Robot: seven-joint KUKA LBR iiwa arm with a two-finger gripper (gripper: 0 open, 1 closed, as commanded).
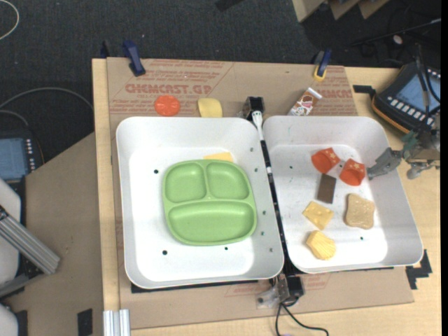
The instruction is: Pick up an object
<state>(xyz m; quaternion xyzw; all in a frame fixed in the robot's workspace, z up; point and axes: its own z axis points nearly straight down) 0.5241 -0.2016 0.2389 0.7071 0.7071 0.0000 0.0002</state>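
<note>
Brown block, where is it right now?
In the camera view the brown block lies in the right bin, near its middle, just below the two red pieces and above the yellow wedge.

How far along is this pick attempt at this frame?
Nothing looks done yet: every item lies loose in the right bin. In hand: the gripper sits at that bin's right rim, beside the red block, holding nothing visible. Left: closing on an object, perhaps that block, and lifting it.
</note>
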